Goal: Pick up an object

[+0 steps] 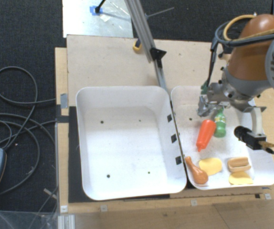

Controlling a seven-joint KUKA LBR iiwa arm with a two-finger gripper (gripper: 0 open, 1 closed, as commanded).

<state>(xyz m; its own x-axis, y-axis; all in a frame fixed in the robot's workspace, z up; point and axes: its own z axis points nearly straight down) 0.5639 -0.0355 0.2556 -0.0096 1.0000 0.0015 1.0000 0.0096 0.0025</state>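
two white bins are seen side by side on the bench; the left bin carries no objects, and all candidate objects lie in the right bin. the gripper is positioned low over the far part of the right bin, just above the upper ends of an orange carrot and a green bottle, which lie touching one another. whether the jaws are open or closed cannot be told, as the wrist and cabling obscure them; nothing is seen held between them.

risks are judged as follows. because the carrot and bottle are pressed together, a descent between them could wedge the jaws, or both could be pinched and one dropped on lifting. the carrot's tapered, smooth form could be squeezed out sideways. a drumstick, a yellow piece, a bun and a yellow slice lie near the bin's front edge, well apart from the gripper, and are unlikely to be disturbed.
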